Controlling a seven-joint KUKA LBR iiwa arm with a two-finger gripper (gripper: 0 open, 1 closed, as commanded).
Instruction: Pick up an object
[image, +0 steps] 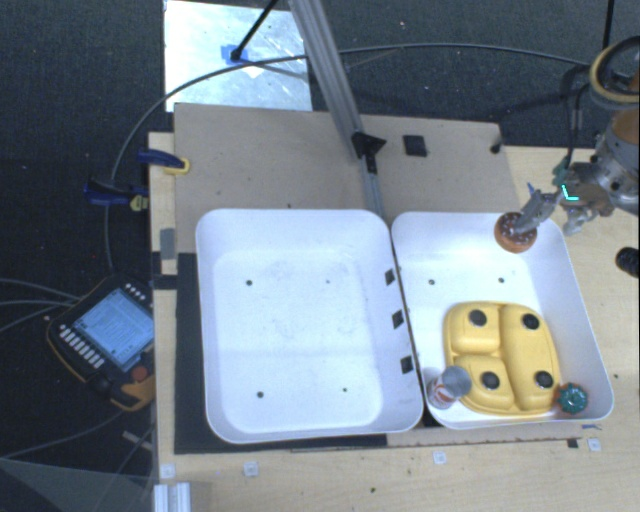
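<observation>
Because the gripper (530, 215) hangs at the right bin's (585, 300) far right corner with a small brown round object (515, 235) apparently clenched between its fingertips, the yellow block (502, 358) lies untouched near the front edge.

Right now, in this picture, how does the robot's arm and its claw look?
The grey metal arm has an orange-yellow band near the top right corner. A small teal light glows on the wrist, dark cables run beside it, and the claw is slim, grey and metallic.
</observation>
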